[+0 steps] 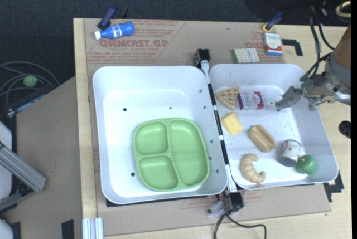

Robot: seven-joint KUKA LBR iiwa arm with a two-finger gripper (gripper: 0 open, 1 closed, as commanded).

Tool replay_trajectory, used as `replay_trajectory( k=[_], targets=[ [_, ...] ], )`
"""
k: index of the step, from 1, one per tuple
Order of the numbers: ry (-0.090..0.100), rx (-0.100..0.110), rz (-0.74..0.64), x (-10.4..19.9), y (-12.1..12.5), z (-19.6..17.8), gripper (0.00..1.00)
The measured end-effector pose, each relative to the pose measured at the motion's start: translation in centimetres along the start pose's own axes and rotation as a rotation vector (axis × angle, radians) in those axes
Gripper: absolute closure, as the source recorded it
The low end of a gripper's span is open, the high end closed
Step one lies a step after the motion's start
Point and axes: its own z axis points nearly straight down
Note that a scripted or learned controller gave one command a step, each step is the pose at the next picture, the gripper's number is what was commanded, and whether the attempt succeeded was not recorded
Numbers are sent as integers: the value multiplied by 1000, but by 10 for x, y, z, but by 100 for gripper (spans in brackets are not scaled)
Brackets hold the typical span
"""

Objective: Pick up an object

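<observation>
A: Take the yellow block (231,123) in the right bin (318,121) as your landmark. You see it close to the divider between the two bins, lying flat on the white floor.

B: And the rest of the pickable things around it?

A: Just above the block, toward the far wall, you have a wedge-shaped pastry slice (228,97), and right of that slice a small red-and-white packet (250,100). Right of the block and a little nearer you lies a tan bread roll (261,138). Below the block, near the bin's front wall, sits a croissant (252,169). Farthest right of the block, by the front corner, you find a small white-and-red cup (289,152) on its side, touching a green ball (306,164).

B: Where is the gripper?

A: You see the gripper (288,98) well to the right of the block and farther back, over the bin floor beyond the packet. Nothing sits between its fingers; whether they stand wide or narrow, you cannot tell from this slant.

B: And the other bin?

A: Left of the block, across the divider, the left bin (111,93) holds a green divided plate (169,153) with three compartments.
</observation>
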Motion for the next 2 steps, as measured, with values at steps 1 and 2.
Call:
replay_trajectory(
  k=[1,2],
  targets=[
    [1,2,-1,52,-9,50,0],
    [0,1,1,45,-32,122,0]
  ],
)
